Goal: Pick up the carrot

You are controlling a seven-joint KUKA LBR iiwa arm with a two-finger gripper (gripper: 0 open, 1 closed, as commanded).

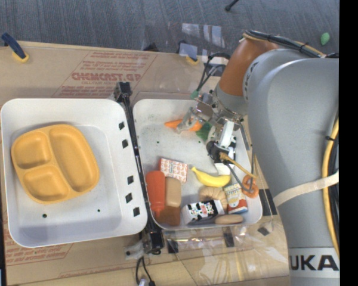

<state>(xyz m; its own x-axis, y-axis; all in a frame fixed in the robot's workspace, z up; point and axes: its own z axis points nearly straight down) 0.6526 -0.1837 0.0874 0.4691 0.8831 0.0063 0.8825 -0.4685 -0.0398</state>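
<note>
Brown cardboard covers the bench under two white bins; the left bin (12,219) holds a yellow divided plate (53,162), well apart from the gripper (190,123), which hangs low over the far part of the right bin (161,145). Its tip sits right at the carrot (174,124), and whether it is open or closed cannot be told from this angle. A green piece (203,131) lies just beside the gripper on the arm's side, touching or nearly touching the orange there. The clutter sits nearer the camera than the gripper: a red-and-white box (174,168), a banana (212,176), a red cylinder (156,189) against a brown block (173,198), a black-and-white carton (203,209) and a sausage (228,219). Bare bin floor separates all of these from the carrot. It is small, bright orange and tapered, lying flat, its thin end poking out past the gripper toward the left bin, with a second patch of orange showing on the gripper's other side
</note>
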